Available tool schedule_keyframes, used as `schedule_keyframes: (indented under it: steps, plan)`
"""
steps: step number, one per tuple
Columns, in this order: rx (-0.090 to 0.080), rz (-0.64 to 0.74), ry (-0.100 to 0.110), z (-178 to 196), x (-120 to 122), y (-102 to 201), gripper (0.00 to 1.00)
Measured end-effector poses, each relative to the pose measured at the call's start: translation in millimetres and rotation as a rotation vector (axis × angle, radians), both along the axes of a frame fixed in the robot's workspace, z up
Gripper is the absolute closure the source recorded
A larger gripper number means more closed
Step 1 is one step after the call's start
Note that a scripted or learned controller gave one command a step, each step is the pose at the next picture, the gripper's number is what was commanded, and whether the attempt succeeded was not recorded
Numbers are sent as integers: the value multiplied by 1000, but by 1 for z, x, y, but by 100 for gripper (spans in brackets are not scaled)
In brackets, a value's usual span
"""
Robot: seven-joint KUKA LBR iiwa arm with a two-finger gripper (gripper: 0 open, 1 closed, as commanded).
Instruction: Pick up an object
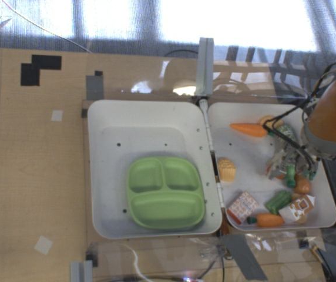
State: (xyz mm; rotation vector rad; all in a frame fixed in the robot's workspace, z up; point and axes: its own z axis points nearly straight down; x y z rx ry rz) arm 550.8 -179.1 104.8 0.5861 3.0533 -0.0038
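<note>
The right bin [256, 151] holds several toy foods. An orange carrot [248, 129] lies near its back, and a yellow corn piece [226, 170] sits by the left wall. A red-and-white carton [242, 207], a second carrot [266, 220], a green vegetable [278, 201] and a brown-and-white carton [298, 209] lie along the front. My gripper [286, 160] hangs low over the right side of this bin, just above a small green piece [290, 175] and an orange ball [302, 186]. The arm's orange band [332, 111] hides the bin's back right corner.
The left bin [115, 128] holds a green divided plate [165, 191] at its front right. A grey divider post [204, 69] stands behind the wall between the bins. Cables run beside the arm and along the bench's front edge.
</note>
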Motion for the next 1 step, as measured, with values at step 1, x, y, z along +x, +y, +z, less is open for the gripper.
schedule_keyframes:
  steps: [1]
  plan:
    - [6,51,9,135,2,61,100]
